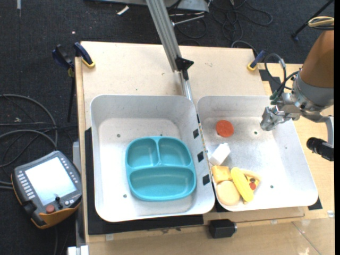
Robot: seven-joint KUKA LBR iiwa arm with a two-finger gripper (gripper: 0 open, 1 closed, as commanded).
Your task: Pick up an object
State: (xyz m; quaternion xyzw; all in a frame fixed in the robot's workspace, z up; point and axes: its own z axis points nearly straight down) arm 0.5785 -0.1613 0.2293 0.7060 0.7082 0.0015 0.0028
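The right bin (287,142) holds a round red-orange piece (224,128) near its back left, a white block (219,154) by its left wall, and a cluster at its front left: a yellow banana (242,184), a yellow slab (220,172) and a tan oval piece (228,193). My gripper (267,121) hangs over the back right of this bin, about a hand's width right of the red-orange piece. I see nothing between its fingers, and their gap is too small and blurred to judge.
The left bin (106,142) holds a teal three-compartment plate (159,168). A slanted metal pole (164,28) rises from the bench behind the bins. Yellow clamps (86,58) sit at the bench's back corners. A teach pendant (45,187) lies on the floor to the left.
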